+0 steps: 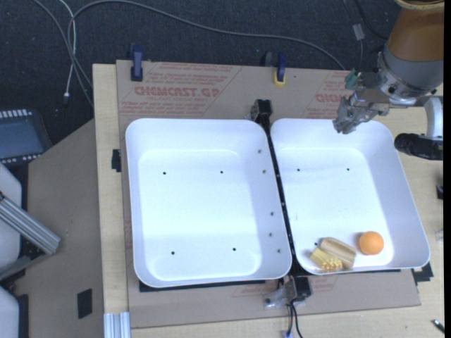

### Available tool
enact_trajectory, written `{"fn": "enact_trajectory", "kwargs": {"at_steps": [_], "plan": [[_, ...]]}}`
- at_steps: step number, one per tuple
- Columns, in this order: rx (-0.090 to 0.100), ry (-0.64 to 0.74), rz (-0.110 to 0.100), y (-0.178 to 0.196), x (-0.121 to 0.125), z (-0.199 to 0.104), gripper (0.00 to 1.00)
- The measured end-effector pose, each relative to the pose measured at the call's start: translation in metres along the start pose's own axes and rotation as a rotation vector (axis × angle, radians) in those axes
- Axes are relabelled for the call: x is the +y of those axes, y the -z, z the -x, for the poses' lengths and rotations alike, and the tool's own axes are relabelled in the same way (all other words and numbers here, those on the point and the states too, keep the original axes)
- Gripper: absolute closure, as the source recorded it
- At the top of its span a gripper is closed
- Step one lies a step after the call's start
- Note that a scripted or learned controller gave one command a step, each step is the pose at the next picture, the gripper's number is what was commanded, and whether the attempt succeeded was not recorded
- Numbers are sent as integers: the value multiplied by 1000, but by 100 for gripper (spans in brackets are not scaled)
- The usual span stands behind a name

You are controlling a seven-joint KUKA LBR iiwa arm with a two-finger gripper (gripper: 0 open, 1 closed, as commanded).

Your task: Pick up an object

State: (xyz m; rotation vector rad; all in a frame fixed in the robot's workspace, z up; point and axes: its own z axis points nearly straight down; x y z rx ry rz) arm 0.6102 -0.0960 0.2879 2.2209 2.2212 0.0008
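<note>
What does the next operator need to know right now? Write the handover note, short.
Gripper: over the far rim of the right bin, holding nothing visible; whether it is open or shut cannot be told from this view.
Objects: an orange ball and a tan block lie close together at the near edge of the right bin. The left bin sits alongside.
Done: nothing picked up yet.
Left: bring the gripper across the bin to the near edge, grasp one object, lift it.

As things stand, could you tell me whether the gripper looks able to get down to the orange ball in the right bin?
Probably yes: the gripper hangs over the right bin's far edge, and the orange ball lies uncovered near the front, apart from the tan block.
</note>
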Motion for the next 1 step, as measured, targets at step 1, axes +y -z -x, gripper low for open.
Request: {"fn": "enact_trajectory", "kwargs": {"at_steps": [1], "plan": [[2,5,-8,-92,-20,-64,0]]}}
